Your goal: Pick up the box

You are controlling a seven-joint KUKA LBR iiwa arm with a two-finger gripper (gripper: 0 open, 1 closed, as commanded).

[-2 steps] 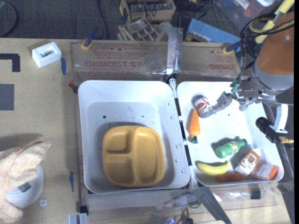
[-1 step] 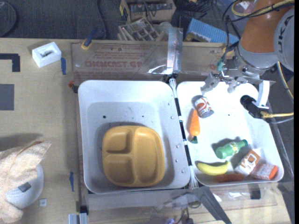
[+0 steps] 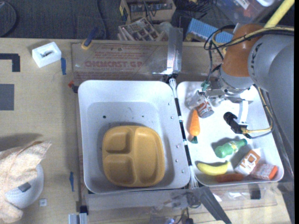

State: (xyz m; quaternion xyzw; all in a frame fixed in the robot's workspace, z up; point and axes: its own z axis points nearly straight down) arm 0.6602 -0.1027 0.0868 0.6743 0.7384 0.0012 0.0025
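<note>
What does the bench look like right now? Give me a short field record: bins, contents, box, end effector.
left bin: holds a yellow divided tray
right bin: holds a carrot, a green bottle, a banana, a small can and the box
box position: near corner of the right bin, lying beside an orange item
end effector: over the far part of the right bin, by the small can, well apart from the box
grasp state: fingers not clear enough to judge
task status: box not picked up
</note>
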